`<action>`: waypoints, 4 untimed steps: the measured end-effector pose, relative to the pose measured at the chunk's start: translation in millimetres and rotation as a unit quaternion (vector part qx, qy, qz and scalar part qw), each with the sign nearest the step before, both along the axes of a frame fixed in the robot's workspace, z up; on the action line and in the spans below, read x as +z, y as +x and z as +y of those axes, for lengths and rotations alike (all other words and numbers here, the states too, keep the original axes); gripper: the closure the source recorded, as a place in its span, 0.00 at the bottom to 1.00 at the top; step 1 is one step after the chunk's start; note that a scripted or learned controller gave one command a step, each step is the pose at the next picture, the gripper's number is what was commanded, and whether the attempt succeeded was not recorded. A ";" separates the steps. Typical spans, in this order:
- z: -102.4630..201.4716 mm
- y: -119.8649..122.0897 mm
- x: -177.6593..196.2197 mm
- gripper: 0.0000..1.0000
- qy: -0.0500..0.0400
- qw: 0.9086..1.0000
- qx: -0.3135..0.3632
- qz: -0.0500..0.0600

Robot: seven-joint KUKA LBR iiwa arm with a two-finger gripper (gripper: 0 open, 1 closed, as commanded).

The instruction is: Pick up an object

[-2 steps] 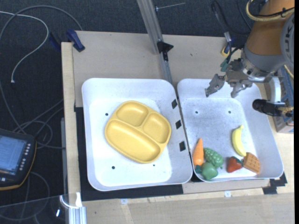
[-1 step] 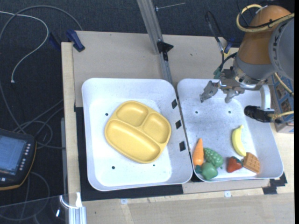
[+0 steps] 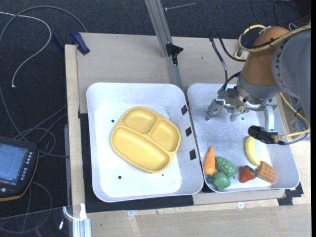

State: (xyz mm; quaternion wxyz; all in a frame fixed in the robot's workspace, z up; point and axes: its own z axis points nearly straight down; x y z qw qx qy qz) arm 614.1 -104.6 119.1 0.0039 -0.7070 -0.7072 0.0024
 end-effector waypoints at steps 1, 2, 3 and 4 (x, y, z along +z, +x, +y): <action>0.2 2.7 15.4 1.00 0.000 1.000 0.000 -0.005; 1.7 14.2 66.4 1.00 -0.002 1.000 0.001 -0.008; -3.4 16.5 130.8 1.00 -0.002 1.000 0.000 -0.009; -3.3 17.8 180.3 1.00 -0.002 1.000 0.001 -0.008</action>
